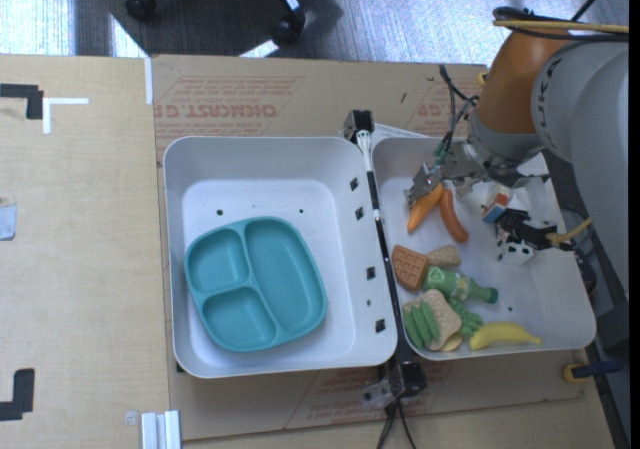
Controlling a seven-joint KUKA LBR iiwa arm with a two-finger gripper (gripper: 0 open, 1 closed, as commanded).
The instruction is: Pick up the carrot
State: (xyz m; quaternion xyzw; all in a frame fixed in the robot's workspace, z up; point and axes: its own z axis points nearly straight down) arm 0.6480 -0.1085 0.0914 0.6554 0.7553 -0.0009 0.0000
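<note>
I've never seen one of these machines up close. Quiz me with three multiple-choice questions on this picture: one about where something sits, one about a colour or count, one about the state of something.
1. Where does the teal plate lie?
A. In the left bin
B. In the right bin
C. On the floor

2. How many compartments does that plate have?
A. Two
B. Three
C. Five

3. How does the carrot lie?
A. Standing upright in the plate
B. Slanted in the right bin, just under the pincer
C. Hanging over the bench edge

Answers:
1. A: the plate rests on the floor of the left bin, away from the toy food.
2. B: one long section and two smaller ones show.
3. B: the carrot lies slanted in the right bin, with the pincer at its upper end, beside an orange sausage.
</note>
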